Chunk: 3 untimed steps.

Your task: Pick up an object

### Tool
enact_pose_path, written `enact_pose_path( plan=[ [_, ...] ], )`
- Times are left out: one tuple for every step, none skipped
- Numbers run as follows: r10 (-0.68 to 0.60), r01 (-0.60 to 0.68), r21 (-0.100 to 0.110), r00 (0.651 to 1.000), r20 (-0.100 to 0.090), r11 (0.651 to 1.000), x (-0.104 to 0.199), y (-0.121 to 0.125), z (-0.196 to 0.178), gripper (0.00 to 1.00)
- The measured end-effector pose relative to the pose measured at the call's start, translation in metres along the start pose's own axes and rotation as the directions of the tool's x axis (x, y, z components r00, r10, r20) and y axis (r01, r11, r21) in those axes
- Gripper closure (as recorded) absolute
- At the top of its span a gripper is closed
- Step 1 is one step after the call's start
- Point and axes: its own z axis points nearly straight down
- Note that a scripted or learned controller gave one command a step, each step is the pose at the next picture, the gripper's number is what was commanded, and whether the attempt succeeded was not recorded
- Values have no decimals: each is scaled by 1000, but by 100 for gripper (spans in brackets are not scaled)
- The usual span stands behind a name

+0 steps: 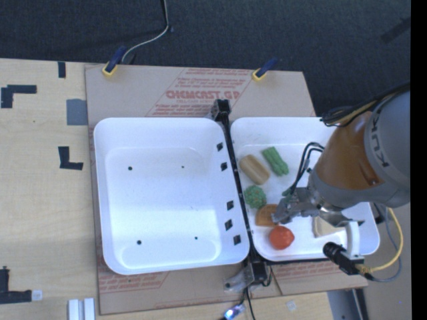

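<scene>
1. While the left bin [160, 199] lies bare on the desk [40, 199], it is the obvious open room: a wide white floor with low walls and nothing to snag on.
2. Between the bins runs a black divider [230, 179] with clips; any carry leftward has to clear that ridge, so a lift should rise well above the rims first.
3. Just right of the divider, in the right bin [300, 129], the candidates cluster: a tan bread-like piece [254, 169], a green block [275, 161], a green leafy lump [254, 196], an orange piece [267, 215] and a red tomato-like ball [282, 237].
4. Hanging low over the orange piece, the pincer [288, 209] seems aimed there; whether its fingers stand wide or narrow I cannot tell, and nothing is visibly held.
5. For a clean grasp, I judge it should descend straight, centred on one item, since neighbours sit close and could be nudged.
6. Farther right, the arm [357, 165] covers much of the bin, and a pale piece [323, 227] lies near the front wall, leaving little room.
</scene>
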Motion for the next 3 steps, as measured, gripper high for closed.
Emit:
enact_pose_path(
  plan=[
    [0, 0, 0, 1000, 0, 1000, 0, 0, 0, 0],
    [0, 0, 0, 1000, 0, 1000, 0, 0, 0, 0],
    [1, -1, 5, 1000, -2, 1000, 0, 0, -7, 100]
  ],
)
